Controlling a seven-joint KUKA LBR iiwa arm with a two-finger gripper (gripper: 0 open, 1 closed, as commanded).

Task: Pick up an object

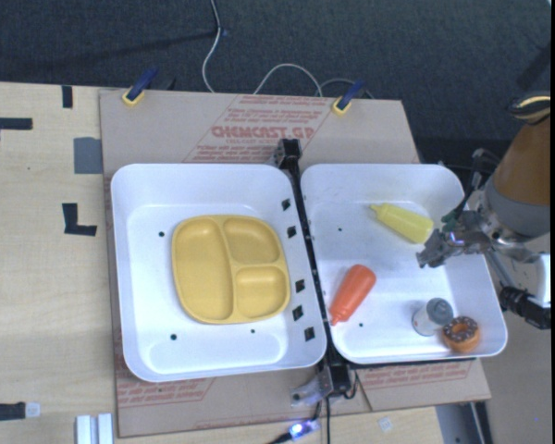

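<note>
**Jaws low over the right bin, beside the yellow bottle**

Gripper (437,248) sits low at the right side of the right bin (400,178), at the end of the grey arm (523,192) with its orange band, which reaches in from the right. Whether the jaws are released or clenched cannot be told; they look dark and small from above, and nothing shows between them.

Just beside the gripper, toward the bin's back, lies a yellow squeeze bottle (402,220), on its side, its pointed nozzle aimed left and away from the arm. Nearer the middle divider lies an orange carrot-shaped toy (351,292), tilted, its thick end up and to the right. In the front right corner a small grey can (432,316) lies touching or nearly touching a round orange piece with a dark, speckled top (462,333).

The left bin (139,188) holds a yellow divided plate (229,268) with three compartments, lying flat. Both bins rest on a brown cardboard sheet (259,123) over the surface.
</note>
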